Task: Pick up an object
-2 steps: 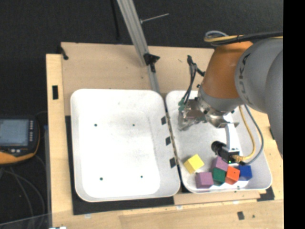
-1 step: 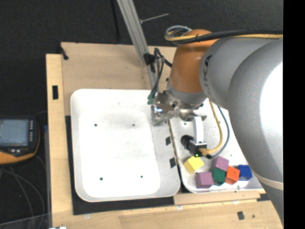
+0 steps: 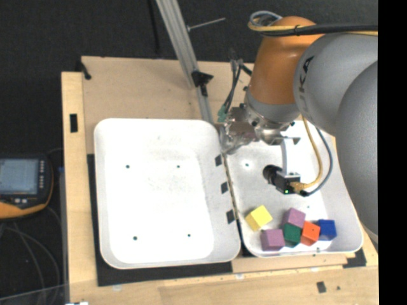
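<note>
Arm [image 3: 331, 75]: grey with an orange band above the wrist; it reaches in from the right and covers the upper right of the right bin.
Bench [image 3: 127, 88]: a pale wooden board bearing the two bins side by side.
Left bin [image 3: 159, 183]: white and shallow, with a few small dark dots on its floor.
Right bin [image 3: 251, 176]: white and shallow; all the blocks sit in its near end.
Pole [image 3: 181, 37]: a slanted metal bar running from the top edge down toward the gap between the bins.
Pendant [image 3: 22, 182]: an orange-edged handheld unit with a screen, off the bench to the left.
Gripper [image 3: 234, 135]: over the far left corner of the right bin, just beside the rim it shares with the left bin, well apart from the blocks.
Claw state: cannot tell whether it is released or clenched; its tip is too cluttered to read.
Yellow block [image 3: 259, 218]: leftmost of the group, standing a little apart.
Upper purple block [image 3: 295, 218]: right of the yellow block.
Lower purple block [image 3: 272, 239]: near the front rim, touching the green block.
Green block [image 3: 292, 234]: between the lower purple block and the orange block.
Orange block [image 3: 310, 232]: just beside the blue block.
Blue block [image 3: 327, 229]: rightmost of the cluster.
</note>
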You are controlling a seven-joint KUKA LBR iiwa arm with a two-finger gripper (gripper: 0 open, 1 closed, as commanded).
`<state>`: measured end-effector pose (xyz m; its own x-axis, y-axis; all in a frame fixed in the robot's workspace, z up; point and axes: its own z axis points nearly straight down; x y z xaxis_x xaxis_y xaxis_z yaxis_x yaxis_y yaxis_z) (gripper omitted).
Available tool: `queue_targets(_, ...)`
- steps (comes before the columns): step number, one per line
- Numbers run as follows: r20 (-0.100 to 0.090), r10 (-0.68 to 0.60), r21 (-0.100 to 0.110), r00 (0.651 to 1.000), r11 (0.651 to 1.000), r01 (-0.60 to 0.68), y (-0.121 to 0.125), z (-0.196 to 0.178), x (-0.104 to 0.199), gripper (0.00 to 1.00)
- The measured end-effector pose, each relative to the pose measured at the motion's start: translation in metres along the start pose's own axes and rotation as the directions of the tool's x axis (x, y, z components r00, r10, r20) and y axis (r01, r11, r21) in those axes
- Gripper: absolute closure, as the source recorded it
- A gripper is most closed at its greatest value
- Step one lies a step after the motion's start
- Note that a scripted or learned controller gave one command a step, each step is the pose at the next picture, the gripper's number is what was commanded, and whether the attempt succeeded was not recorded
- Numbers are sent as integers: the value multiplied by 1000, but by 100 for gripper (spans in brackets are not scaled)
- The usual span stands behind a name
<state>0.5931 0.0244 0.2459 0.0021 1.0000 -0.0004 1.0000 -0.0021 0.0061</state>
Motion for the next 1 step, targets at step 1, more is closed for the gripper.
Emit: queue_targets(1,-1,-8,11,1000,1000,8,-19,52,40,100)
